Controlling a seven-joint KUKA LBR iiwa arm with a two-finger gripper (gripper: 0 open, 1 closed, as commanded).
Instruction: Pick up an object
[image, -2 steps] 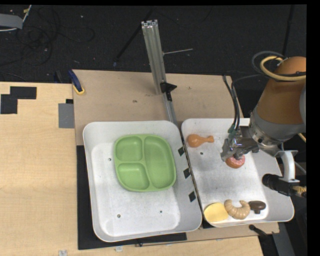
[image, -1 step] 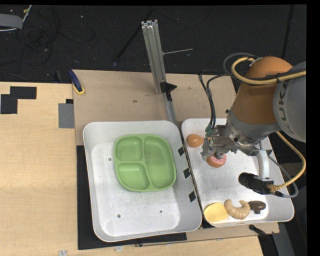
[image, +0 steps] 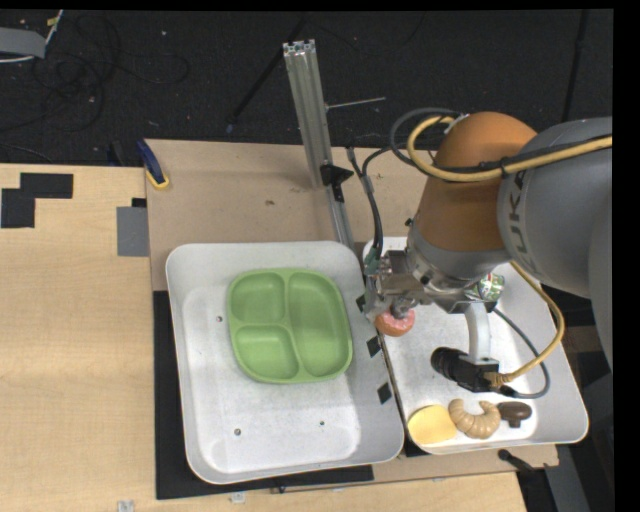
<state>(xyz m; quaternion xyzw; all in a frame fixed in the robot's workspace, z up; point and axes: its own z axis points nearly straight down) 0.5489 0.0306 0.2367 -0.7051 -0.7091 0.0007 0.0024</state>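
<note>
A: What's lying on the counter (image: 70, 350)?

B: Two shallow white bins, smooth and hard-looking with rounded corners. The left bin (image: 280, 420) holds a green plate (image: 290, 325), matte plastic by the look of it, a rounded rectangle split into three compartments.

A: And the right bin (image: 560, 400)?

B: Four small things. A pink round lump (image: 397, 323) sits near its left wall at the far end. Along the near edge are a flat yellow disc (image: 430, 426), a tan crescent (image: 475, 420) with a ribbed, croissant-like surface, and a small dark brown piece (image: 516, 412) touching the crescent's right tip.

A: Where's the tool?

B: The tool (image: 388, 300) hangs over the right bin's far left part, under the arm's (image: 560, 210) glossy orange band (image: 470, 180). The pink lump shows directly at its lower end, touching it or just beneath it.

A: Is it apart, together, or clamped on something?

B: I cannot tell. The wrist covers it from above, so whether the lump is gripped isn't visible.

A: Which way does the lump point?

B: It looks round from here, with no clear long axis. The crescent does have one: it runs left to right along the bin's near edge, both tips curling toward the far side.
</note>
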